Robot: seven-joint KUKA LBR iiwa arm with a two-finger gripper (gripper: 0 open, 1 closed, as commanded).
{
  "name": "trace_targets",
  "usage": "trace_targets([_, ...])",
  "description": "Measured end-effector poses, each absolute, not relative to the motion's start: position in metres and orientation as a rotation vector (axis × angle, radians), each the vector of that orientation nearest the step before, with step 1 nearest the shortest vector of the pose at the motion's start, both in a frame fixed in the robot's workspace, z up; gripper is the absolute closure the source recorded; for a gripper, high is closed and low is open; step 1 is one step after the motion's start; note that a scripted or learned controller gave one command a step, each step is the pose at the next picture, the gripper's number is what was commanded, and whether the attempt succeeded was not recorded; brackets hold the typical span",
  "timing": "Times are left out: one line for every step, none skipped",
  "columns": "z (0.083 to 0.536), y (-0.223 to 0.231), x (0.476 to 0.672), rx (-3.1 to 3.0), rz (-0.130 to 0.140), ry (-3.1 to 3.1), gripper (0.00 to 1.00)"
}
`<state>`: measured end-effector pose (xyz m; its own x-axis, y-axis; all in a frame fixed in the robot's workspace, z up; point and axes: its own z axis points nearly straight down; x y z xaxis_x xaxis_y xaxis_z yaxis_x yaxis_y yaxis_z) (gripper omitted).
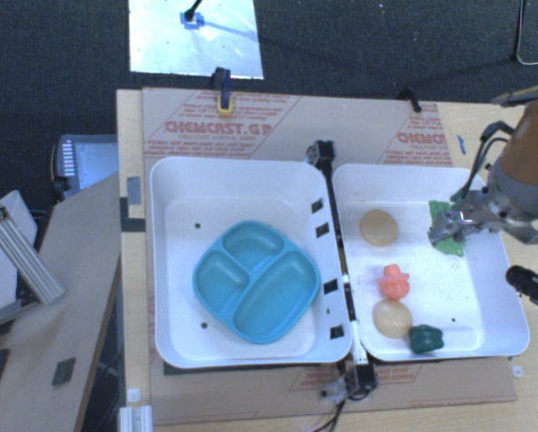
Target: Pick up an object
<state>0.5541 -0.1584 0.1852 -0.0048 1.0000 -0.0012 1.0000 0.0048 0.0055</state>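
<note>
Nearest my view, at the front lip of the right bin [494,345], sits a dark green lump [425,337], touching a pale yellow round piece [391,318] on the side toward the divider [334,241] between the two bins. Just behind that round piece stands a small orange toy [394,282], and farther back again lies a tan disc [378,227]. I read this loose column along the divider side as leftover scatter, not an arrangement: each piece has open floor around it, which suits a top-down grab.

Across the divider, the left bin [174,196] carries a blue sectioned plate [255,280], lying flat and turned at an angle, filling most of the floor. It is too wide and shallow for a two-finger pinch, so I judge it a poor target.

Back on the right, away from the divider and level with the tan disc, the hand [449,230] is low over a bright green piece [445,226] by the far side wall. The green shows on both sides of the metal, so the hand is right on it, yet I cannot tell how wide the hand stands or whether it has the piece. I judge this the grasp attempt itself. The wall being close is the risk: the piece may slide against it.

Beyond both bins, the desk [278,120] shows a printed cardboard sheet, with a yellow clip [224,103] at its far edge.
</note>
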Motion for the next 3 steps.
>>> trace_targets([0.239,-0.159,0.556,2.211,0.006,2.223,1.0])
trace_targets([0.227,-0.104,0.563,2.212,0.003,2.23,1.0])
trace_targets([0.217,-0.051,0.57,2.212,0.002,2.231,1.0])
